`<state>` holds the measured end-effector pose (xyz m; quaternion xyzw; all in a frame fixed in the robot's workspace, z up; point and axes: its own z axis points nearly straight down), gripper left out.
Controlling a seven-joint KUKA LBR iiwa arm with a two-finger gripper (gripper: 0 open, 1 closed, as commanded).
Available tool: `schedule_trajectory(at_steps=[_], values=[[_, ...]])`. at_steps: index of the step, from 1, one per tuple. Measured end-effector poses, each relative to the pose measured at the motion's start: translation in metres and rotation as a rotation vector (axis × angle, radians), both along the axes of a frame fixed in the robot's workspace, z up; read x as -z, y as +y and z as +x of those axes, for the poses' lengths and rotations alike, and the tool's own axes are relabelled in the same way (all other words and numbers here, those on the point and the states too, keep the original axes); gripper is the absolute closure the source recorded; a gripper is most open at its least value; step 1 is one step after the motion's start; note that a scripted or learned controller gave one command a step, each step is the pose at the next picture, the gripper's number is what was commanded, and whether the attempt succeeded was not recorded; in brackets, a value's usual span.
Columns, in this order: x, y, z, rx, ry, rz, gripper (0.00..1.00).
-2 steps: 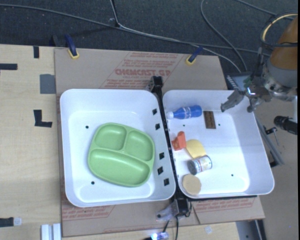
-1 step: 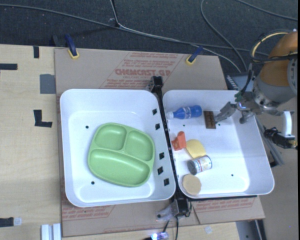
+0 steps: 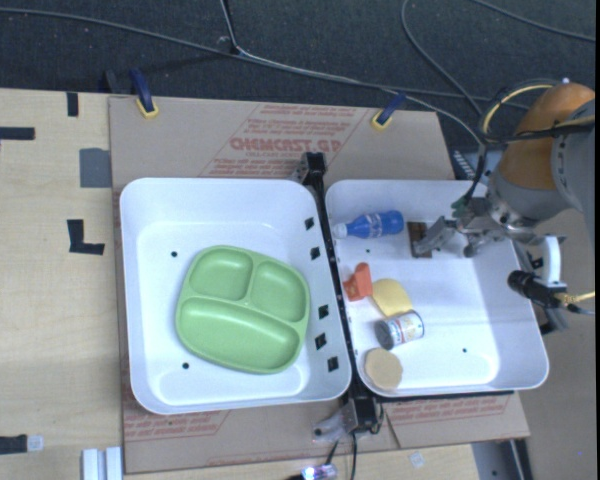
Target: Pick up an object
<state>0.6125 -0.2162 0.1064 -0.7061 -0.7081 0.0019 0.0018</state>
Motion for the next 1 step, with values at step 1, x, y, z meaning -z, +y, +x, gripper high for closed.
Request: schedule_trajectory(at_steps=[1], values=[[-0.0130,0.0005,0.0013,-0.001,-0.004,-0.001,1.00]])
